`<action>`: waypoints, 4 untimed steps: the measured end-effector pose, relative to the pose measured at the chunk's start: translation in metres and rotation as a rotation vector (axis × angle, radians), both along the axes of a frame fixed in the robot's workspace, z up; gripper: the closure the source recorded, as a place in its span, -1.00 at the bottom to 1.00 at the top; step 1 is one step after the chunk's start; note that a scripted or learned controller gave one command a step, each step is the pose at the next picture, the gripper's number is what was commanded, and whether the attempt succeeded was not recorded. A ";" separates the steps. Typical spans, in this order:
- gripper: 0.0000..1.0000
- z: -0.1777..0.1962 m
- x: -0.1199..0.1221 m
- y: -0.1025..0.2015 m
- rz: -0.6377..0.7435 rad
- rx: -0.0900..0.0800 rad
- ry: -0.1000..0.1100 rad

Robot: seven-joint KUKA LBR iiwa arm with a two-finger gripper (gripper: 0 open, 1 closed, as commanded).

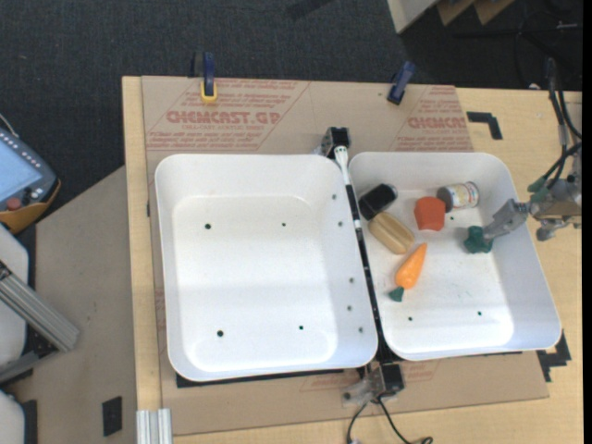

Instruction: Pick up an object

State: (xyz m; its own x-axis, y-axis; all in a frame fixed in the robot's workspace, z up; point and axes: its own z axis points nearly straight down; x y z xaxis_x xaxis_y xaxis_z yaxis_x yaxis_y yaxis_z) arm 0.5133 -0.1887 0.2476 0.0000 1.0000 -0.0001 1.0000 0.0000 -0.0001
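Note:
The right bin [518, 285] holds several small objects. A black piece [377, 198] and a tan block [391, 232] lie near its left wall. An orange carrot toy [412, 266] lies just below them. A red-orange cup [428, 213] and a small pale bottle [459, 195] sit toward the back. A small green object [476, 240] lies right of the cup. My gripper [498, 224] reaches in low over the right rim, its grey tip right beside the green object, touching or nearly so.
The left bin [176, 248] adjoins the right one along a shared middle rim [356, 248]. Blue clamps [208, 72] [401, 81] sit on the cardboard-covered bench's far edge. Cables [564, 146] hang at the right by the arm.

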 end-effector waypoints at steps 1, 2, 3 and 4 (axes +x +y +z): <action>-1.00 0.155 0.023 -0.035 0.000 -0.011 -0.021; -1.00 0.085 0.046 0.042 0.008 0.004 0.005; -1.00 0.020 0.060 0.103 0.007 0.004 0.007; -1.00 -0.068 0.049 0.186 0.008 0.004 0.010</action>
